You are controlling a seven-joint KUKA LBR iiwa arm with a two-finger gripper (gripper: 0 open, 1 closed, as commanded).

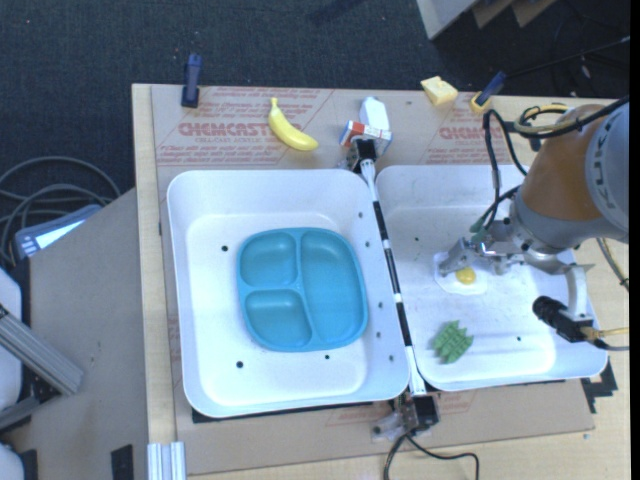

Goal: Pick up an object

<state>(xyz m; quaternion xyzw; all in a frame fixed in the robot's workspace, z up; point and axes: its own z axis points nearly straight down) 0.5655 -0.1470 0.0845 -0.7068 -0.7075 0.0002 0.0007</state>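
Reaching in from the right, the arm is bringing its gripper (pixel 462 263) down low over the right bin (pixel 420 193), directly above a flat white-and-yellow piece that looks like a toy fried egg (pixel 465 279). Whether the gripper is open or closed cannot be told; the metal end is overlapping the egg's upper edge and blurring into it.

Notes on risk:
- Egg is lying flat on the bin floor, so it is offering almost no edge to pinch. A descent that stops short is likely closing on nothing; one going too far is pressing into the bin.
- A sideways nudge is likely sliding the egg away rather than lifting it.
- Green leafy toy (pixel 452 340) is sitting near the front of the same bin, apart from the egg; probably not interfering.
- Cables (pixel 500 158) are hanging beside the wrist and could be snagging as the arm turns.

Elsewhere: left bin (pixel 200 268) is holding a blue divided plate (pixel 302 288); a banana (pixel 290 128) is lying on the table (pixel 160 138) behind the bins, well away from the gripper.
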